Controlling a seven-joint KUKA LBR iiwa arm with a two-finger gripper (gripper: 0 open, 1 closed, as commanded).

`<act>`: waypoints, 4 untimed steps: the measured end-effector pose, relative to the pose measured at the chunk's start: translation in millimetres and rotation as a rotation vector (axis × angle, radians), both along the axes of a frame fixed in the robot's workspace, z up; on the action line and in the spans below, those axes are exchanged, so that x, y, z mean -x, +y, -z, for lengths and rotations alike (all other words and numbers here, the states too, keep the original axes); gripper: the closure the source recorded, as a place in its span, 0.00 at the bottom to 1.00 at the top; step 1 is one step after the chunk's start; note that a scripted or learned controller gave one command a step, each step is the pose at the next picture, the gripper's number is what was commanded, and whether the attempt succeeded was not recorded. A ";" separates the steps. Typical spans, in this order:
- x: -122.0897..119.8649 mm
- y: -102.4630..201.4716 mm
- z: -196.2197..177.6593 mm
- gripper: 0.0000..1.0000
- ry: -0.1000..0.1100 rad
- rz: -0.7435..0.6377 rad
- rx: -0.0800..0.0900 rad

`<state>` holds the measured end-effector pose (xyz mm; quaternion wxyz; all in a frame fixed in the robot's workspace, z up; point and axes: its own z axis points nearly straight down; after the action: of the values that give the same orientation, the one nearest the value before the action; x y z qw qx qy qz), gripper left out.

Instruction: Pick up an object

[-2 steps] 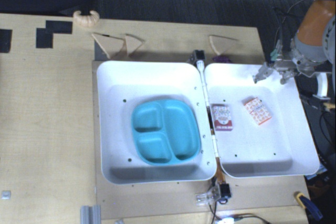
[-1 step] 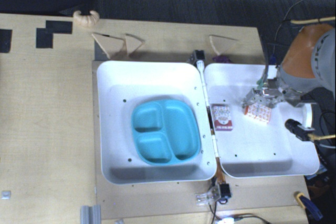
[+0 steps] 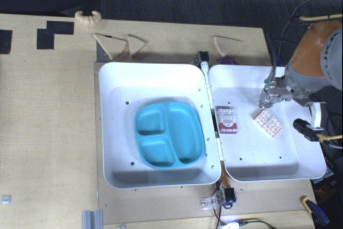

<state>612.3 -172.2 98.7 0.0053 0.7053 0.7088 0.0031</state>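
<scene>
Pale wooden counter [image 3: 48, 131] carries two white bins: the left bin [image 3: 115, 115] holds a blue divided plate [image 3: 169, 134], while the right bin [image 3: 241, 155] holds a red packet [image 3: 226, 119] and a patterned packet [image 3: 268, 123] (red-and-white). Just above the latter hovers the tool [image 3: 267, 100]; I cannot tell its state.

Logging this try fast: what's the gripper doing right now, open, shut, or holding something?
Gripper: cannot be told; it hangs over the right bin, just above the small patterned packet.
</scene>
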 end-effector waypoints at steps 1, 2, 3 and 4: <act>48.0 -34.7 -39.2 1.00 0.010 0.004 -0.002; -41.2 -23.3 -45.2 1.00 0.006 -0.001 -0.003; -57.6 2.7 -43.5 1.00 0.007 -0.002 -0.003; -57.2 13.6 -18.1 1.00 0.008 -0.002 -0.003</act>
<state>669.5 -158.5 116.8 0.0014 0.7046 0.7096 0.0010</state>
